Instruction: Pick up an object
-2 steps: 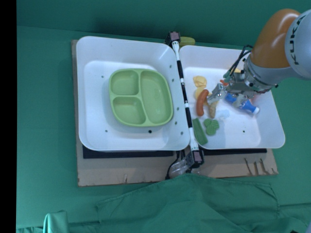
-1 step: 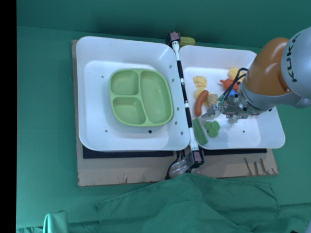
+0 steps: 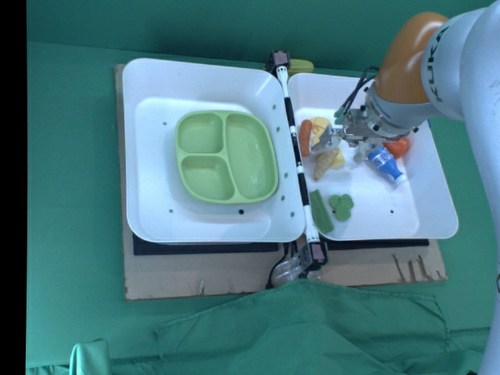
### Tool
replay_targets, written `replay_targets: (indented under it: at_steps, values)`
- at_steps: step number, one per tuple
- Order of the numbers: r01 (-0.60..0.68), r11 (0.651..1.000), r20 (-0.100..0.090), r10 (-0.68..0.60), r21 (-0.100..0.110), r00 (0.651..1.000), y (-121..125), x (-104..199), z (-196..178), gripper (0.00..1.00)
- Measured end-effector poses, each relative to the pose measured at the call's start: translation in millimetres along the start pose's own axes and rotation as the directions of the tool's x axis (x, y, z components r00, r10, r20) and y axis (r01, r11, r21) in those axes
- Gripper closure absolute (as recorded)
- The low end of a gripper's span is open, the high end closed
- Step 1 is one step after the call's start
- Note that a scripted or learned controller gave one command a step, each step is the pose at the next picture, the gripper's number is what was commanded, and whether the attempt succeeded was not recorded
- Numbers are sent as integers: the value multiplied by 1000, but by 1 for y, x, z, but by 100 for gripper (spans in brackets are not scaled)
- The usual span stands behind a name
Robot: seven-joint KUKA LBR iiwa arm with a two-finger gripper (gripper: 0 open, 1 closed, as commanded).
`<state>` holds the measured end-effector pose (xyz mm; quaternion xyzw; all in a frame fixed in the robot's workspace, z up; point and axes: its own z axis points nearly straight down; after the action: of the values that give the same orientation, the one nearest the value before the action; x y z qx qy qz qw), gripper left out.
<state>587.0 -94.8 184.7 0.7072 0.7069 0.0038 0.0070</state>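
The toys lie in the right bin, so the arm reaches there: a carrot, a tan cone-like piece on yellow pieces, a blue cup and green pieces. The gripper hovers low over the yellow and tan pieces, probably the target. I cannot tell whether the claw is released or clenched. The left bin bears a green plate, likely only a place for dropping.
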Motion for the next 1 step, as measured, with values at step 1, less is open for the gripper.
replay_targets:
  at_steps: [1]
  values:
    - [-6,1000,0,6,-11,1000,1,-2,-15,100]
